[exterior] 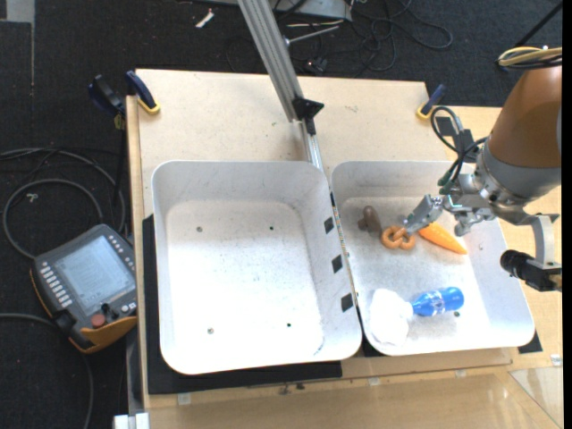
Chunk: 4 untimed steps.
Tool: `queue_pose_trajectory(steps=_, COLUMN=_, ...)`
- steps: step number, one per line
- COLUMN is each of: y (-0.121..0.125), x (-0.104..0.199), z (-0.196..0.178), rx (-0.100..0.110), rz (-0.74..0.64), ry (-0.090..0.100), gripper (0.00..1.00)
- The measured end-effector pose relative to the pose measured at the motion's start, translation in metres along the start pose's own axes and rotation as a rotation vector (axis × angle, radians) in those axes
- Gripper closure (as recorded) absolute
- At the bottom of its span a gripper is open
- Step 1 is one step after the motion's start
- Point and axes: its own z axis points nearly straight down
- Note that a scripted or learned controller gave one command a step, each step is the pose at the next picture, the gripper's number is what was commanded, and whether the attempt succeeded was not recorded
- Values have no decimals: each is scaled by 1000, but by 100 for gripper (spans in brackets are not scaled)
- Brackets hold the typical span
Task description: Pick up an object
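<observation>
In the right bin lie an orange carrot-shaped toy, an orange ring, a small brown piece, a blue bottle and a white crumpled lump. My gripper hangs low over the bin's back half, just above the carrot toy. It is open: one finger reaches down-left to the ring, while the other sits on the carrot's far side. Nothing is held between them.
The left bin lies beside the right one, with a raised divider edge between them. A slanted metal rail reaches in from the back. A teach pendant sits left of the bench.
</observation>
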Motion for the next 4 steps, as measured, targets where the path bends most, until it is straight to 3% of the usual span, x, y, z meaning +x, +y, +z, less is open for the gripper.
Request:
queue_pose_trajectory(steps=1, y=1, x=0, z=-3, rx=-5, rz=1, ry=-1, gripper=0)
queue_pose_trajectory(steps=4, y=7, x=-2, z=125, rx=-5, rz=2, ry=-1, gripper=0)
